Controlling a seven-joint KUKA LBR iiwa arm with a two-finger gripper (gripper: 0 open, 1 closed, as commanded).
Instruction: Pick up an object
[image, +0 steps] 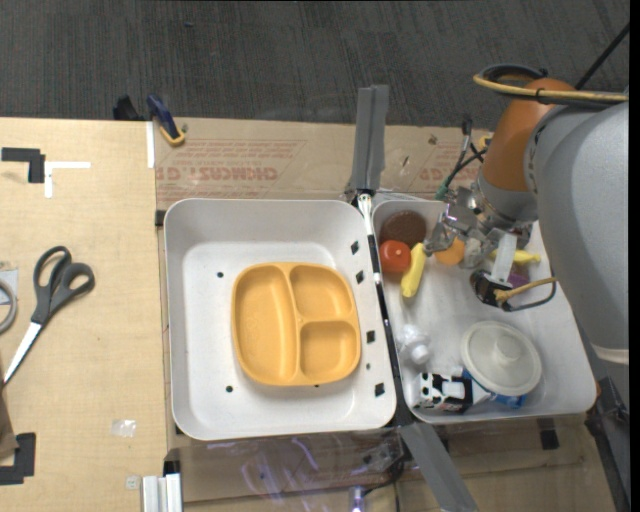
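Observation:
My gripper (447, 236) hangs over the far part of the right bin (560, 400), reaching in from the right. An orange object (451, 252) lies right beneath it, partly covered by it. To its left are a yellow banana (412, 273), a red ball (395, 255) and a brown round object (403, 224). Nearer the front stand a white bowl (501, 356), a black-and-white toy cow (442, 391) and a small clear object (415, 350). A blue thing (508, 400) peeks out from under the bowl.
The left bin (190, 330) holds a yellow divided plate (296, 323). Scissors (48, 290) lie on the wooden bench at the left. A grey divider strip (370, 140) runs between the bins at the back.

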